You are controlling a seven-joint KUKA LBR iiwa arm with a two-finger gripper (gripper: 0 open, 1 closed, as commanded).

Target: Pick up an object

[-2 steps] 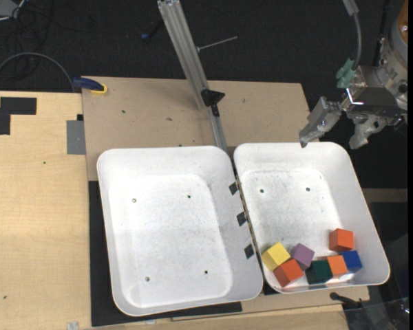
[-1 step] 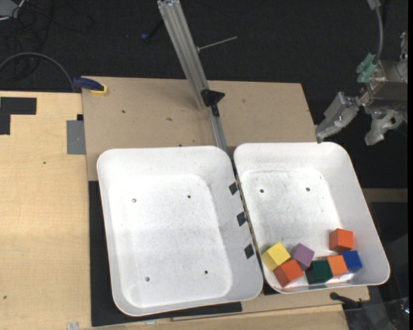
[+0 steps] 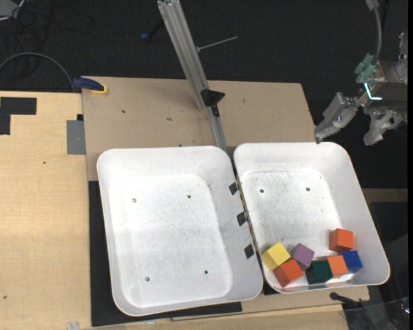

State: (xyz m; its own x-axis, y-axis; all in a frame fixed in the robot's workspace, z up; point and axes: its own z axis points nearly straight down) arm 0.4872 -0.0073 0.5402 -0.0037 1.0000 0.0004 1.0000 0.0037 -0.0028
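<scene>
Blocks [image 3: 315, 258] cluster in the right bin's [image 3: 289, 160] near corner; the tool [image 3: 354, 126] hangs spread, holding nothing.

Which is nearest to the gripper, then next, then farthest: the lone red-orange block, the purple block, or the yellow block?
Measured from the gripper in the camera view:
1. Red-orange block, alone by the right bin's right wall.
2. Purple block, mid-cluster.
3. Yellow block, at the cluster's left end.

The right bin's [image 3: 289, 158] upper floor lies open, while blocks [image 3: 313, 260] crowd its near right corner.
</scene>
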